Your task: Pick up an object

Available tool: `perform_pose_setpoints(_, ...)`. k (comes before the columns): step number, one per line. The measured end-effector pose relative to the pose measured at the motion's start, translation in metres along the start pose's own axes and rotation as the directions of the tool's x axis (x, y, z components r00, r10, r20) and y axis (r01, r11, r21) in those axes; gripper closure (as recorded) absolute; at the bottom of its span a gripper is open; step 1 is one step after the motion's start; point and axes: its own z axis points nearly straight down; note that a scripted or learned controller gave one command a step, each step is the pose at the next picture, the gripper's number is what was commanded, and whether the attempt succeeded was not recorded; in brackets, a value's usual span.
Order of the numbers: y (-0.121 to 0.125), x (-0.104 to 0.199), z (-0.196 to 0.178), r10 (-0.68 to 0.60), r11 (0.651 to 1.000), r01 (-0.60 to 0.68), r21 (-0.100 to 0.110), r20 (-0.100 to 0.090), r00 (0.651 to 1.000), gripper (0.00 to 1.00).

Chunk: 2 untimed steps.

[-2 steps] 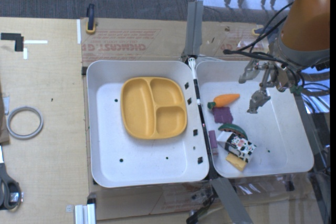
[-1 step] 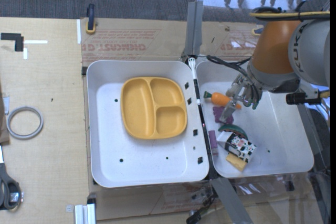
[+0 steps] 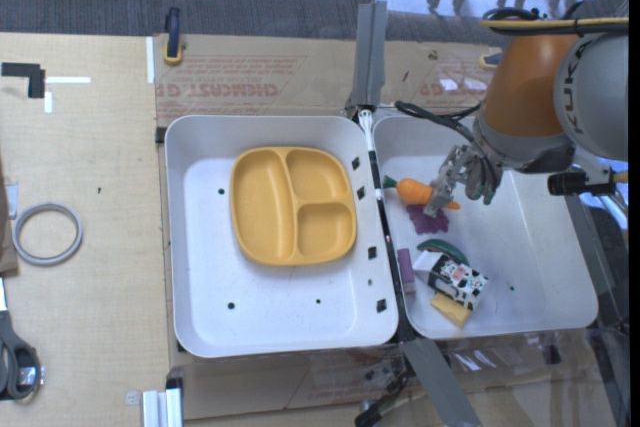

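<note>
My gripper (image 3: 461, 191) hangs over the back left part of the right bin (image 3: 540, 300), open, with the orange-banded wrist behind it. One of its fingers (image 3: 439, 194) crosses an orange toy carrot (image 3: 411, 188) that lies on the bin floor; the carrot is not lifted. A purple scrap (image 3: 430, 220) lies just in front of the carrot. Further forward are a green curved piece (image 3: 441, 247), a black-and-white patterned block (image 3: 457, 278) and a yellow wedge (image 3: 450, 309). A yellow divided plate (image 3: 293, 205) lies in the left bin (image 3: 200, 295).
The raised walls between the two bins (image 3: 378, 215) stand just left of the carrot. A purple stick (image 3: 405, 270) lies along the right bin's left wall. On the bench to the left are a grey tape ring (image 3: 45, 233) and scissors (image 3: 15, 367).
</note>
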Motion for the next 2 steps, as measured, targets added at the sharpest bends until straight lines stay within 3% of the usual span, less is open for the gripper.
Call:
perform_pose_setpoints(1, 0.073, 0.013, -0.105, 0.155, 0.988, -0.155, -0.001, -0.003, 0.988, 1.00)
perform_pose_setpoints(2, 0.032, 0.042, -0.132, -0.056, 0.998, 0.056, -0.001, -0.004, 0.998, 1.00)
